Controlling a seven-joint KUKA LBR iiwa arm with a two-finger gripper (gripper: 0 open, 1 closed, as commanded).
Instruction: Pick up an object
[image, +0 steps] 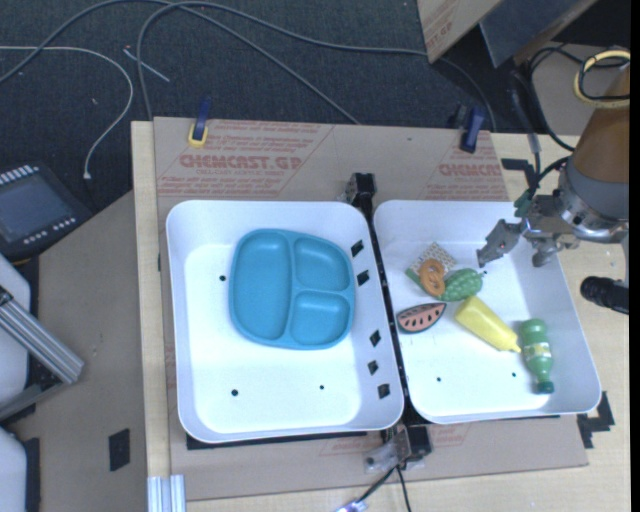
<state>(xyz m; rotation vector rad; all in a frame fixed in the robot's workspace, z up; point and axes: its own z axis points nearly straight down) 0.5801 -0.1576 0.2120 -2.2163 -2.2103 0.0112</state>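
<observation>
- Two white bins: the left bin (190, 330) holds a blue divided plate (292, 288); open floor lies below it.
- Toys cluster mid right bin (570, 330): watermelon slice (421, 317), yellow piece (487, 324), green bottle (536, 352).
- Gripper (515, 240) spread open, holding nothing, above the bin's upper right.

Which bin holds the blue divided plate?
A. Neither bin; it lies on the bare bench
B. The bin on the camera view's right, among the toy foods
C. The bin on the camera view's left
C: the blue divided plate lies flat inside the left bin, while the watermelon slice and green bottle lie in the right bin.
</observation>
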